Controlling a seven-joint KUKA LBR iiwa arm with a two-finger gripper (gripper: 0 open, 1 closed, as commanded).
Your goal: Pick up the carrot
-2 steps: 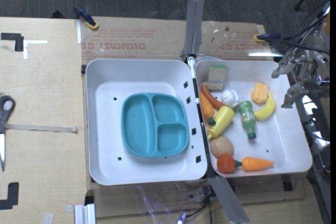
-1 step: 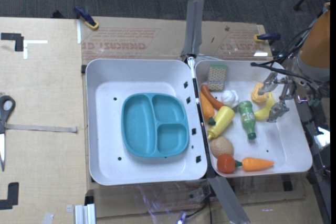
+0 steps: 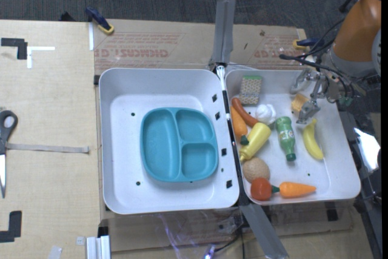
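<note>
A blue tray [image 3: 179,144] is seen in the left bin [image 3: 115,130], far left of the fingers [image 3: 308,107]. The carrot [image 3: 296,190] is found in the right bin [image 3: 339,185], well below the fingers and apart from them. The fingers are lowered beside a banana [image 3: 313,141]; whether they are open cannot be told.

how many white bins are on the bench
2. The left bin holds a teal divided plate; the right bin holds the toy food, including the carrot.

Orange-banded arm [image 3: 359,30] (black cables), metal tool [image 3: 309,107]
</note>
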